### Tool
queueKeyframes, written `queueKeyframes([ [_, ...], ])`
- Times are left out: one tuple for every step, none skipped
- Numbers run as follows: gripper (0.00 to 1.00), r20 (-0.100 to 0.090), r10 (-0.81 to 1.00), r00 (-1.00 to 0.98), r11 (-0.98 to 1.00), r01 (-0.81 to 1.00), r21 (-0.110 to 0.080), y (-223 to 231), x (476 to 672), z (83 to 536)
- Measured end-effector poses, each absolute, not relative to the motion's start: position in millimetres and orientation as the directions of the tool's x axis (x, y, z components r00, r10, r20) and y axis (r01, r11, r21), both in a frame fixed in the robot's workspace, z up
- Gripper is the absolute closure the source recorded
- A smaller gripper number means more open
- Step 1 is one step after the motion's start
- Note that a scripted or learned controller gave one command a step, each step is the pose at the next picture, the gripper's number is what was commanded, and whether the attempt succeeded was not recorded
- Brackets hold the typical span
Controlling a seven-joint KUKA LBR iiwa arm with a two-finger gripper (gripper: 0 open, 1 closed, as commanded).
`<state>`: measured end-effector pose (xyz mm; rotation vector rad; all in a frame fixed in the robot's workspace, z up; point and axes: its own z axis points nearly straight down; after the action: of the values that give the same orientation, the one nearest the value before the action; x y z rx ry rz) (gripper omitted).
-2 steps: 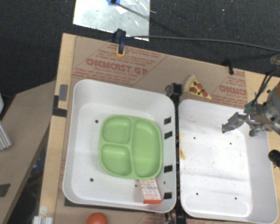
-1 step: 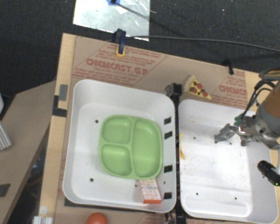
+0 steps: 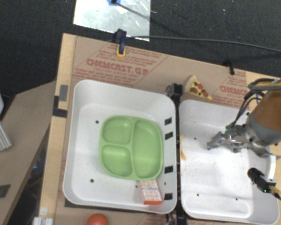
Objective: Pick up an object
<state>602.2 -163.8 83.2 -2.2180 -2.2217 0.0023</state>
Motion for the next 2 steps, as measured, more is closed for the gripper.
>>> queueKeyframes([
  [1.00,-0.001,1.000,-0.002,0.002,1.000,0.005,-164.2,604.5,97.2],
  [1.00,-0.002,1.000,-0.004,0.004,1.000,0.009,-168.7,615.0,156.8],
])
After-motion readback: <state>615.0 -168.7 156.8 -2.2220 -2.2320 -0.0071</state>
